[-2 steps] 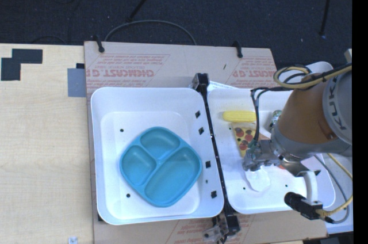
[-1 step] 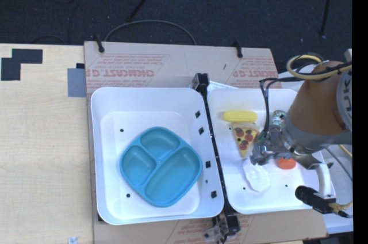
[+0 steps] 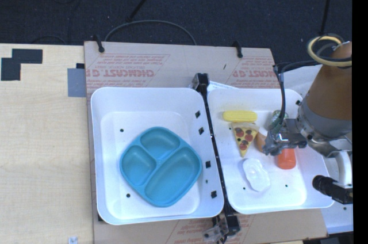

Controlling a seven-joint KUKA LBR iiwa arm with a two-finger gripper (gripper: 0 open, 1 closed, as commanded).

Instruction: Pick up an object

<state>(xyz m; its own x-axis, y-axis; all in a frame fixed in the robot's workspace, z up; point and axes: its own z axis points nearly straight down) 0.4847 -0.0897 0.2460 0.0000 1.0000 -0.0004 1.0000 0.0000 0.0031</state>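
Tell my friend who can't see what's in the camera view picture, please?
A grey robot arm reaches from the right into the right white bin, its gripper low beside an orange object. That bin also holds a yellow toy, a toy pizza slice and a white object. The left white bin holds a blue divided plate.
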